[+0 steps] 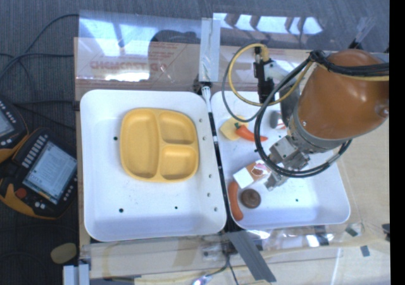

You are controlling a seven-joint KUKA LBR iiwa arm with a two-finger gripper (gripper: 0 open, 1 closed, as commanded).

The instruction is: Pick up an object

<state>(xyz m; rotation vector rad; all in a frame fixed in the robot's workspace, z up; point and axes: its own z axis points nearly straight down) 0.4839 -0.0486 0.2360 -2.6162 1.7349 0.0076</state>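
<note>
You've got two white bins (95, 214), the left one with a plain yellow divided tray (159, 144). In the right one you see an orange carrot (244, 131), a brown round cookie (251, 198), a reddish sausage (235, 203) and a red-and-white packet (255, 170). The arm's band (342, 97) is orange.

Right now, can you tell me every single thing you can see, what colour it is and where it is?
Bins: two, white, side by side on the bench; left bin, right bin.
Divided tray: one, yellow, three compartments, in the left bin.
Carrot-like toy: one, orange, upper left of the right bin.
Long toy: one, orange-red, lower left of the right bin.
Round toy: one, brown, beside the long toy.
Small item: one, red and white, under the gripper; too small to name.
Handheld controller: one, orange and black, on the floor at left.
Cable: one, yellow, looped by the arm.
Arm: one, orange band, over the right bin.
Gripper: one, grey, low over the right bin.
</note>
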